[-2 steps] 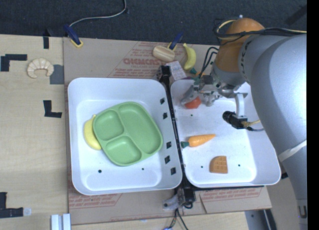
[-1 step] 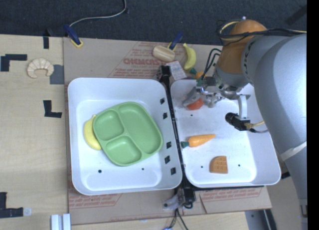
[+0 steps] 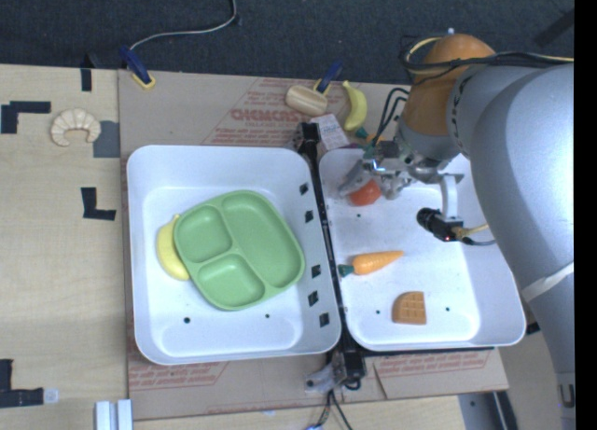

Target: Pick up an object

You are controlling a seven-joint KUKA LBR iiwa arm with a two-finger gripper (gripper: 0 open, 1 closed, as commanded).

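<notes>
- Smooth, faintly glossy white plastic: two bins [image 3: 149,232].
- Matt green plastic: divided tray [image 3: 238,249], left of centre.
- Brown printed cardboard [image 3: 242,120] beneath.
- Pale wood-look bench [image 3: 47,251], far left.
- Satin grey arm [image 3: 522,167], upper right.

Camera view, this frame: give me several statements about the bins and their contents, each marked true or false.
1. The green divided plate lies in the left bin. True.
2. The carrot lies in the left bin. False: it lies in the right bin.
3. A croissant sits on the bench outside both bins. True.
4. The gripper hangs over the waffle piece. False: it is at the red object near the right bin's far end.
</notes>
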